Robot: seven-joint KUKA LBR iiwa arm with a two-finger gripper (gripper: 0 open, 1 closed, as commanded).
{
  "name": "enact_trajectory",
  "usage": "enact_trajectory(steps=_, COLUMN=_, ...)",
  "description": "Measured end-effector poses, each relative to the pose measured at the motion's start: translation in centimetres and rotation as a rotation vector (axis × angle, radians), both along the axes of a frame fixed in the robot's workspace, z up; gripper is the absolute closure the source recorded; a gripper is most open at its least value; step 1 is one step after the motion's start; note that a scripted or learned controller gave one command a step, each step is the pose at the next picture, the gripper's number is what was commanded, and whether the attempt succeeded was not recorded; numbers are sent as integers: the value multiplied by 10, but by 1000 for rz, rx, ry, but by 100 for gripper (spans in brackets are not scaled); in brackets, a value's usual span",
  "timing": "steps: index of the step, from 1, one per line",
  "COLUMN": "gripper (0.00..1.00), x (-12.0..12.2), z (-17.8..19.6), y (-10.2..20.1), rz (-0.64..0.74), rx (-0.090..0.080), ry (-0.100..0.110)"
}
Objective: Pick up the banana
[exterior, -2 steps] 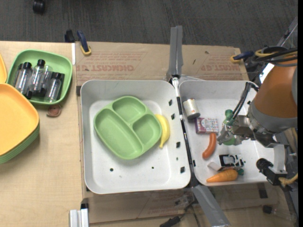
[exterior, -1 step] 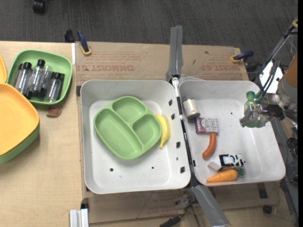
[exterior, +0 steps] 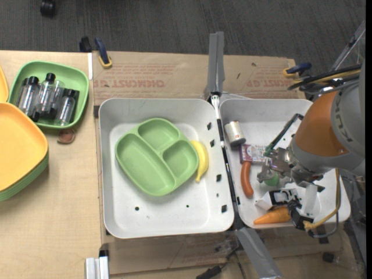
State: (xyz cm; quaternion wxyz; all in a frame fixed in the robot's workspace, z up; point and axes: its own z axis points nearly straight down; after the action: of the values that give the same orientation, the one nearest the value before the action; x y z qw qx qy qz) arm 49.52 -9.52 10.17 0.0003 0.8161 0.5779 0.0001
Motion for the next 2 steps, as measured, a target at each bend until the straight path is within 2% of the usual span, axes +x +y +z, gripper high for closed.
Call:
enact_trajectory(steps=1, gripper=100, x=44, z=89, y=6, rz=244, rx=-1, ry=4)
enact_trajectory(steps=2, gripper=100, x=5, z=158, y=-22, rz=18, rx=-2, ry=3)
